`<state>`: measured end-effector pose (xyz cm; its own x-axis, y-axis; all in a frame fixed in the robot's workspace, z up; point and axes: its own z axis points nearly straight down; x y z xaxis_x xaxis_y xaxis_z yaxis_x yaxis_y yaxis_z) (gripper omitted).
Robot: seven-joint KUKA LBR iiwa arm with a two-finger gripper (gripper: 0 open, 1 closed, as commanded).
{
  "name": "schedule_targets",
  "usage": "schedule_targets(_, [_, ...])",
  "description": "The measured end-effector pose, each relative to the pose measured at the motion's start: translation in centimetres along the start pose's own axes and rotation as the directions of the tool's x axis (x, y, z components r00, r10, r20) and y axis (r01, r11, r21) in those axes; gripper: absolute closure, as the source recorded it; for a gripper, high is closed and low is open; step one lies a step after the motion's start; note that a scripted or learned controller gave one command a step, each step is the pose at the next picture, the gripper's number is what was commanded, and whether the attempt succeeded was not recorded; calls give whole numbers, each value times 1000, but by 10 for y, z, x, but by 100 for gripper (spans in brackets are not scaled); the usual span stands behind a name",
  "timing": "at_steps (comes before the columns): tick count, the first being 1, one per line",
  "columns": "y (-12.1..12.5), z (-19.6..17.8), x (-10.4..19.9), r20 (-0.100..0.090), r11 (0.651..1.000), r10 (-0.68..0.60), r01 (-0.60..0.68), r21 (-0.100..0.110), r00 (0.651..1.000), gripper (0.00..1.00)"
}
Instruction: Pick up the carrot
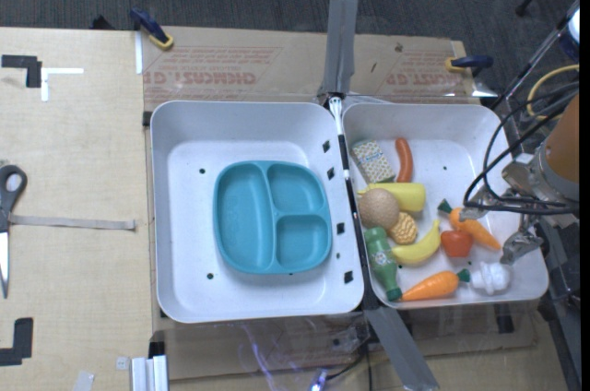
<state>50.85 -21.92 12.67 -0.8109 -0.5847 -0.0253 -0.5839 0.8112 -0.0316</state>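
Camera view puts our two-finger gripper (518,243) at the right wall of the right-hand shallow white bin (433,112), low near the front corner; we read its fingers as apart with nothing between them, though cables clutter that spot. Target ambiguity is our main worry: one orange plastic carrot with a green stub (431,286) lies along the front wall, and a second, smaller orange carrot-shaped piece (476,231) sits just beside the gripper, touching a red tomato-like toy (455,242). We'd judge a close here likely to clip the tomato or shove the small piece into the wall. The front carrot is hemmed in too: a green plastic bottle (382,260) at its tip, a white lumpy toy (489,278) at its stub end, a yellow banana (419,244) just behind. A slanted descent could wedge a finger against the bin wall. Same bin also holds a tan egg-like ball (378,207), a yellow block (404,195), a checkered bread slice (373,160) and a red-orange chilli-like stick (403,159). The left-hand white bin (175,223) holds just a teal three-compartment plastic plate (273,217), compartments bare.
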Motion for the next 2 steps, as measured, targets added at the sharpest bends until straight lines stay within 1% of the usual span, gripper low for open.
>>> schedule_targets(1, [13,33,19,-22,999,21,-22,-29,1000,0])
schedule_targets(2, [12,23,16,-17,1000,17,-18,-25,1000,100])
